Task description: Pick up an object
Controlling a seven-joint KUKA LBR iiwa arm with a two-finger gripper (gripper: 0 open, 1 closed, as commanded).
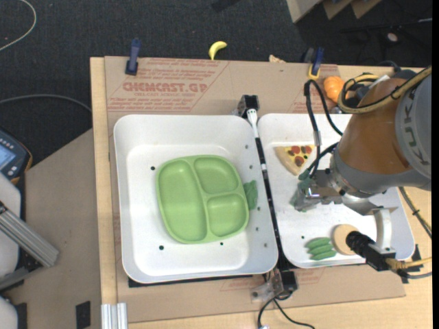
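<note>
The bench (171,81) was topped with brown board printed in red lettering. 2 shallow white bins lay on it side by side: the left bin (130,184) toward the bench's left edge, the right bin (288,249) toward its right edge, touching along the middle. 2 blue clamps (132,57) gripped the far edge, and a black clip (247,104) sat where the bins met.

and we're in a robotics lab, folks. a big grey arm (384,142) with an orange band leans in from the right over a desk (171,88) topped with printed cardboard, held down by blue clamps (132,55). two white bins (137,204) sit side by side, filled with toy food like a pizza slice (296,156). loose cables (20,12) trail over dark carpet (68,19), and aluminium framing (27,235) pokes in at left.
</note>
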